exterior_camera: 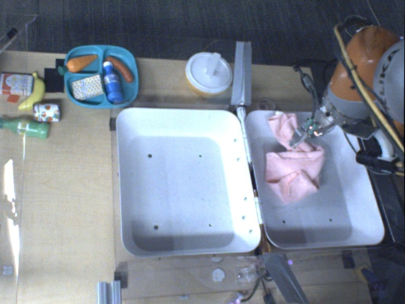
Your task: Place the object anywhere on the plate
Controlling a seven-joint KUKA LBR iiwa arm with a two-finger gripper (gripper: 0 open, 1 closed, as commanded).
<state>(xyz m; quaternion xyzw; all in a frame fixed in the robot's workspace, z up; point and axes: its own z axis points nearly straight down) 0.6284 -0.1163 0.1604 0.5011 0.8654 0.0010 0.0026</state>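
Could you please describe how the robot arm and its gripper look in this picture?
The arm is grey with a rounded orange section above the wrist, and it has a bulky, curved body. A yellow cable and thinner dark cables run along it. The gripper is small and metallic, with dark parts and some greenish detail. No readable markings can be made out.

The grey arm (pixel 364 75) is reaching in from the right edge, its orange band showing high on the bulky upper section, with dark cables trailing along its side. It is angling down and to the left, tapering to the wrist. The gripper (pixel 302 135) is pointing down-left at the arm's tip, sitting low, and it is too small and blurred to read further.
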